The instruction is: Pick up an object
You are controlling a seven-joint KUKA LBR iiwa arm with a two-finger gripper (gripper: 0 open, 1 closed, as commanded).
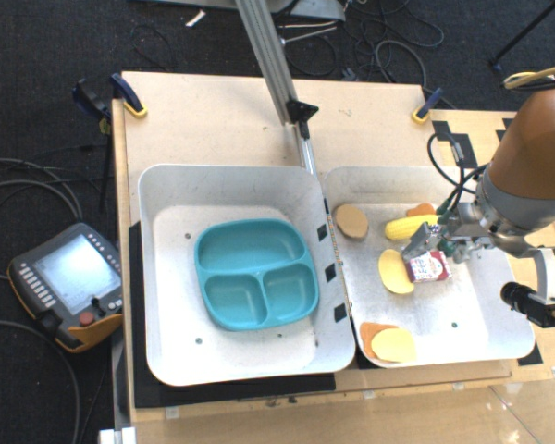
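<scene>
- A small red-and-white packet [427,267] lies in the right bin [462,336], touching a yellow oval piece [395,272] on its left.
- The gripper [432,245] sits directly over the packet's upper edge; whether it is parted or clamped cannot be told.
- A yellow banana-like piece [408,227] lies just above, a tan round piece [351,221] beyond it, and a yellow-and-orange piece [388,342] near the front rim.
- The left bin [162,248] holds a teal divided tray [256,273].
- The step looks like the grasp attempt; next calls for a firm closure on the packet, then a straight lift.
</scene>
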